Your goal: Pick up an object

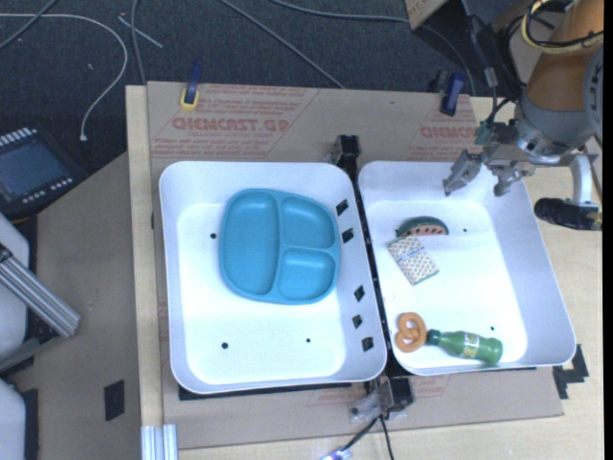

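Four small objects are seen in the right bin [536, 257]: a watermelon slice [424, 226] near its middle, a patterned packet [414, 259] just below it, and, along the near edge, a pretzel [410, 332] beside a green bottle [467, 345] lying on its side. The gripper [482, 173] is held over the bin's far right corner, well apart from all four; its fingers [458, 177] are spread and nothing is gripped between them. The grey arm is brought in from the right, its orange band [560, 80] above the wrist. A blue divided plate [280, 245] is set in the left bin [192, 353]. Both bins are carried on a board [287, 113] printed with red lettering and clamped at its far edge, with cables trailing over dark flooring [316, 17] beyond.
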{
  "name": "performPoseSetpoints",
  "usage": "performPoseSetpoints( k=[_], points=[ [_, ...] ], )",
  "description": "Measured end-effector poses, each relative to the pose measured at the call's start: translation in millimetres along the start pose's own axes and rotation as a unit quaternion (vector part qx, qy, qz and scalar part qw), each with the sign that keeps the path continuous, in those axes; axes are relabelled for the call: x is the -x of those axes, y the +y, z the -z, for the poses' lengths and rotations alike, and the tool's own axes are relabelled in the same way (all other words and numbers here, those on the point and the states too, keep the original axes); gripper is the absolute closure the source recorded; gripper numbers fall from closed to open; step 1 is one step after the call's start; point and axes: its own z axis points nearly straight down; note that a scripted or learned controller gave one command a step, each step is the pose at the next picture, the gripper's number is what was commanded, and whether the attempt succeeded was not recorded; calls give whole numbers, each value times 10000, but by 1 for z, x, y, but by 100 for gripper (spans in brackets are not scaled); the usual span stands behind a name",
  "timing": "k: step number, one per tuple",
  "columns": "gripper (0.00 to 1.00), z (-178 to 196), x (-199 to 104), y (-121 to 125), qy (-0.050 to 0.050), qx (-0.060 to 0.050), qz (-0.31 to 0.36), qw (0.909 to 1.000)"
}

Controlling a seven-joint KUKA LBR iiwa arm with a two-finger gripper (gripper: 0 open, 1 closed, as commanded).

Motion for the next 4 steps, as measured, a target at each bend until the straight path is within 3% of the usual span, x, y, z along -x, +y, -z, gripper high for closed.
performPoseSetpoints(
  k=[1, 3, 4],
  points=[
    [0, 10, 0, 3, -13, 76, 14, 10000],
    [0, -99, 2, -5, -8, 60, 16, 10000],
    [100, -85, 2, -3, -13, 90, 18, 10000]
  ],
)
